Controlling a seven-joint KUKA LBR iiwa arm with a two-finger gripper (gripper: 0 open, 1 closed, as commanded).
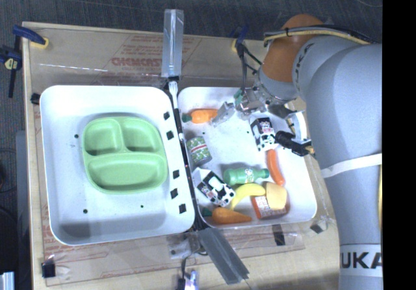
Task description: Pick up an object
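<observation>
White plastic forms the two shallow bins on the tabletop [97, 54]; we take the right bin [300, 207] as our landmark. Left of it, the left bin [58, 152] holds a green divided tray [123, 152]. Inside the right bin, near its far wall, we see a carrot [203, 115]. By its left wall lies a small green can [198, 150], and nearer its front a black-and-white patterned object [216, 189]. At its centre lies a green bottle [244, 173] on its side, with a yellow banana [242, 194] just in front of it. A second carrot [229, 216] rests against the front wall, and an orange-and-yellow packet [271, 201] sits in the front right corner. A slim red-orange piece [275, 166] lies by the right wall.

The grey arm [338, 106] reaches over the right bin's far right corner. Its tool [242, 104] hangs above the far part of the bin, just right of the first carrot; we cannot tell whether it is spread or pressed together, and we see no object in it.
</observation>
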